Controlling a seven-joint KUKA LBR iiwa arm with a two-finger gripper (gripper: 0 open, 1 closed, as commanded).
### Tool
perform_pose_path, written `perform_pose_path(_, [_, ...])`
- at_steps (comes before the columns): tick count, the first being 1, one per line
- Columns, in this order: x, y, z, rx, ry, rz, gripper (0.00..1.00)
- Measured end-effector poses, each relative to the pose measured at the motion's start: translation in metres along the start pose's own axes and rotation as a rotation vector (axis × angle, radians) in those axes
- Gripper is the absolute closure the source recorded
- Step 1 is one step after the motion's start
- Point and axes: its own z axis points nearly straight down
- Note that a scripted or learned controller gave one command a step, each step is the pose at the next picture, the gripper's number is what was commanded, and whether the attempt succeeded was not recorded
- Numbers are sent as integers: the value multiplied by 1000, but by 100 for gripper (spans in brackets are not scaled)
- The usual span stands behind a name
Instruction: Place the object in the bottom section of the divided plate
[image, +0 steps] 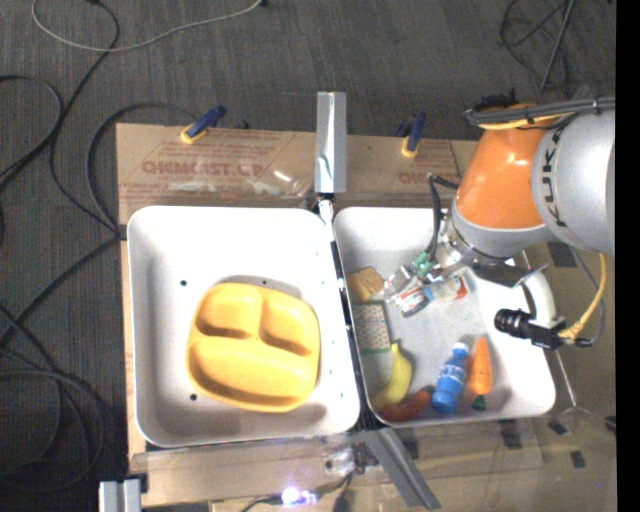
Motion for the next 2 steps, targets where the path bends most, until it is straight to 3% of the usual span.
perform_pose_path(1, [60, 30, -30, 0, -1, 64, 100])
perform_pose_path(2, [148, 27, -17, 3, 0, 23, 100])
